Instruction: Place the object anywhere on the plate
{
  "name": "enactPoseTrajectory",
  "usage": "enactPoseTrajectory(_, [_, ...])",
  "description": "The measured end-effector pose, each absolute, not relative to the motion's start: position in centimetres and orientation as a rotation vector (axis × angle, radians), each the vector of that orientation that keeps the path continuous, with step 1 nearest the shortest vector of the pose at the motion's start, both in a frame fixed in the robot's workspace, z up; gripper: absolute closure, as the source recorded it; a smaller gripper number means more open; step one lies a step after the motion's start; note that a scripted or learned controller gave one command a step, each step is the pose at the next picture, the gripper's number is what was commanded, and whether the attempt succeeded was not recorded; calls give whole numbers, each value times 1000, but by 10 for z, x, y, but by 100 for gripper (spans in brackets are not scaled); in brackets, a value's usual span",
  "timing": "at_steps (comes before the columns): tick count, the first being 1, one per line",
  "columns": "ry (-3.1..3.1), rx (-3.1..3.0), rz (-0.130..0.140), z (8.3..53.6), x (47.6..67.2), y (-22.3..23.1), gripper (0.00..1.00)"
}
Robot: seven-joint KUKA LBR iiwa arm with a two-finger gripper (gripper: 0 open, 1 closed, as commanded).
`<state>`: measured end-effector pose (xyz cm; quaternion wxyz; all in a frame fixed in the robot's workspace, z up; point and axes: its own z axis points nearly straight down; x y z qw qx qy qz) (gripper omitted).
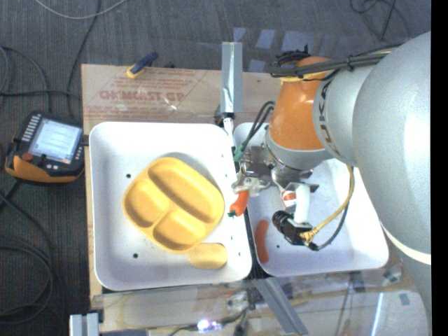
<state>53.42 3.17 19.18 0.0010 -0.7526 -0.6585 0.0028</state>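
Observation:
A yellow divided plate (175, 201) lies in the left bin (112, 257). My gripper (243, 185) hangs over the wall between the two bins, just off the plate's right edge. A small orange carrot (239, 202) with a green tip sticks out below the fingertips, its upper end pinched between them. It is tilted and sits over the bin divider, beside the plate rather than over it.
A pale yellow bread-like lump (208, 256) lies against the plate's lower edge. A red-orange sausage (261, 238) lies in the right bin (364, 254), close to its left wall. The arm's big grey body covers much of the right bin. A teach pendant (45, 149) rests on the floor at left.

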Motion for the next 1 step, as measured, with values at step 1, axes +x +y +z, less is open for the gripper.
enactPoseTrajectory(1, [-2067,-2363,9,192,534,32,0])
